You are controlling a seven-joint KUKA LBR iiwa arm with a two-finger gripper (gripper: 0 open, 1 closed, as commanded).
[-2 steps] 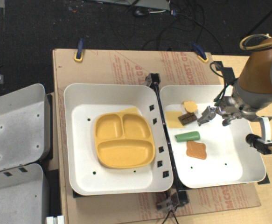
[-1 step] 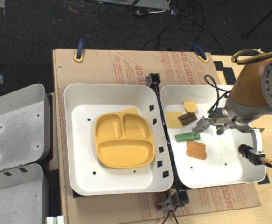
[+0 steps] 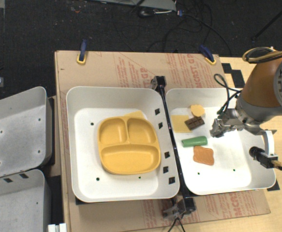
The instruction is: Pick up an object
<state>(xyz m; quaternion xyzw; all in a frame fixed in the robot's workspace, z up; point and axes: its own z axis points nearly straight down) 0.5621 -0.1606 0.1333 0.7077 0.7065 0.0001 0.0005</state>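
The right bin (image 3: 237, 178) holds several small items: a green cylinder (image 3: 194, 141), an orange toast-shaped piece (image 3: 203, 155), a dark brown block (image 3: 194, 123), a tan round piece (image 3: 197, 110) and a flat yellow slice (image 3: 179, 123). My gripper (image 3: 218, 129) hangs over the right bin, just right of the brown block and green cylinder. The arm's orange band (image 3: 262, 88) rises behind it at the right. Nothing shows between the fingers.
A yellow divided tray (image 3: 129, 145) lies in the left bin (image 3: 82, 178). A black divider (image 3: 169, 134) runs between the bins. Grey metal panels (image 3: 15, 129) lie off the bench at left. Cables and clamps sit at the back.
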